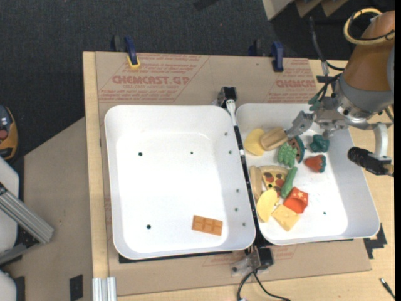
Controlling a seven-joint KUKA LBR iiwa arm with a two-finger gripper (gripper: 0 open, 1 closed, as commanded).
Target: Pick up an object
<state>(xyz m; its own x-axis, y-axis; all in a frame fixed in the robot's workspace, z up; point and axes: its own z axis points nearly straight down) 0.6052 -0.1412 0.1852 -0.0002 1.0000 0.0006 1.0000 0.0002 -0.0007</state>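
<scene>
The gripper [299, 125] hung low over the right bin [360, 212], at about the eleven o'clock part of that bin's floor, with the grey wrist and orange band rising away toward two o'clock. Whether its jaws stood apart or together, I could not tell; nothing was visibly clamped between them.

The pick had not been made, as far as I could judge. All the toy food lay on the bin floor: a yellow round piece [254, 143] and a tan bread-like piece [273, 138] touching it, just at nine o'clock of the gripper; a green leafy piece [289, 152] directly under the tool at its six o'clock; a teal piece [320, 143] and a red strawberry-like piece [315, 163] toward four o'clock. Further toward six o'clock sat a pizza slice [270, 178], a pale yellow piece [266, 204], a red block [296, 199] and a cheese wedge [286, 217], crowded together.

An orange waffle-like bar [207, 225] lay alone in the left bin [125, 168], near its five o'clock corner, well apart from the arm.

Closing on something and lifting it all seemed left to do.
</scene>
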